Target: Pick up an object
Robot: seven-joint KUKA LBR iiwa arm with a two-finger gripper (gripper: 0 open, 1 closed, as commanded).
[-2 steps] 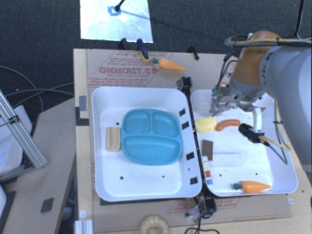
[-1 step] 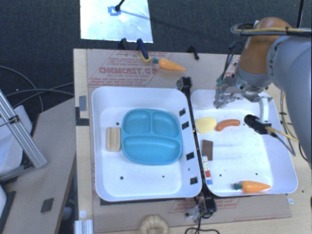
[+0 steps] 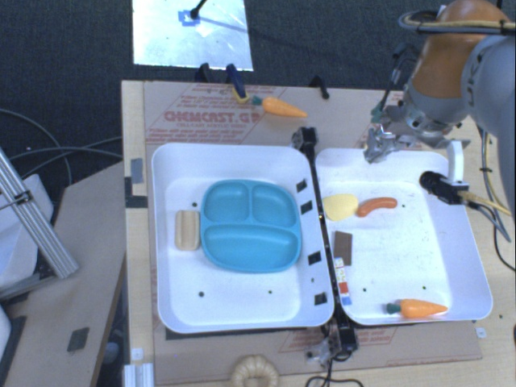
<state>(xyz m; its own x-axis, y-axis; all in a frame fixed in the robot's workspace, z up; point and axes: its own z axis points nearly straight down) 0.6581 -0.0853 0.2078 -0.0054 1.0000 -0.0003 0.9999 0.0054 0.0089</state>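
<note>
Grey gripper (image 3: 377, 147) hangs over right bin's (image 3: 459, 248) far rim

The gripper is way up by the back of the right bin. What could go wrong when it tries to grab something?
1. The gripper hangs at the right bin's far rim, apart from every toy, so it might close on nothing.
2. The sausage lies right beside the yellow piece; grabbing one could knock the other.
3. The carrot sits close to the near wall, so fingers may bump the rim.
</note>
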